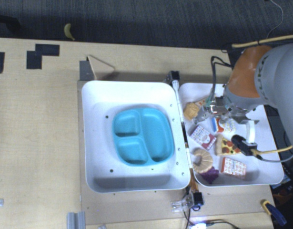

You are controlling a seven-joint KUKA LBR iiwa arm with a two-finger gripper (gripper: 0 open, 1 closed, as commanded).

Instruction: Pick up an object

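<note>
— Where's the claw, seen from the overhead camera?

— The gripper (217,111) is down in the right bin (274,174), in its upper-left part, right among the clutter. I can't tell whether it's apart or together; from up here that end of the arm (275,75) is a muddle of metal.

— Is it holding anything?

— Nothing I can see clamped. Closest to it are a bun-like piece (191,110) just to its left and a small blue piece (213,124) just below it. I'd guess one of those is the thing to pick.

— So what could go wrong?

— Crowding, mostly. A patterned packet (201,135) and a pizza slice (226,147) lie right beside the blue piece, so a closing grip could catch an edge of two things, or shove one aside and come up with nothing. The bun looks rounded, so I'd expect it to squirt out sideways if it's pinched off-centre.

— And the bin wall?

— The bun sits near the divider with the left bin (96,128), where the blue tray (142,135) lies. A push that way might wedge it against the rim rather than grip it.
</note>
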